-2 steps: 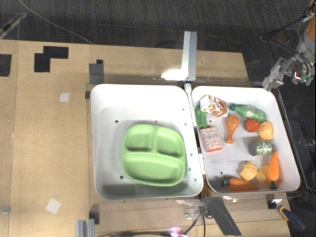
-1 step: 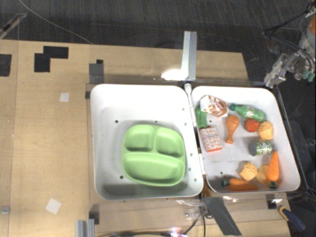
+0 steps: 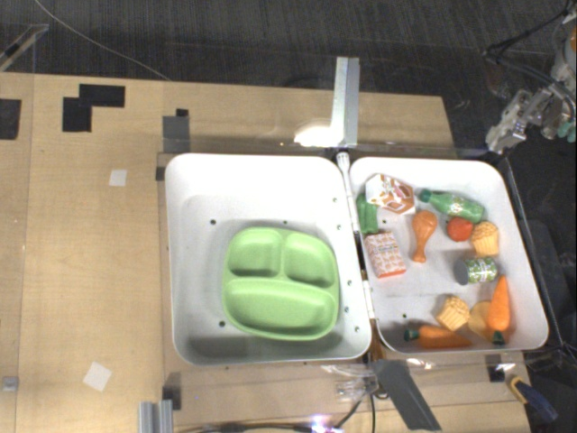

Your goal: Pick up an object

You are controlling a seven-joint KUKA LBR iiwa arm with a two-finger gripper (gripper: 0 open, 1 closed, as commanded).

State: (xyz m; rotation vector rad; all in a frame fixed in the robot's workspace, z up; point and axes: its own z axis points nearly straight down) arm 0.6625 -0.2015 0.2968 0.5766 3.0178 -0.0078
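The right bin (image 3: 518, 233) holds several toy foods: a chicken drumstick (image 3: 422, 234), a red and white box (image 3: 386, 254), a green bottle (image 3: 453, 205), a tomato (image 3: 460, 229), a muffin (image 3: 486, 238), a small can (image 3: 481, 271), an upright carrot (image 3: 499, 304) and a yellow waffle piece (image 3: 453, 312). Another carrot (image 3: 442, 336) lies along the bin's front wall. My gripper (image 3: 521, 123) hangs outside the bin, beyond its far right corner, well apart from all the toys. Nothing shows in its grasp.
A green divided plate (image 3: 281, 282) lies in the left bin (image 3: 194, 242). A metal post (image 3: 346, 102) stands behind the seam between the bins. Cables run over the dark floor near the gripper.
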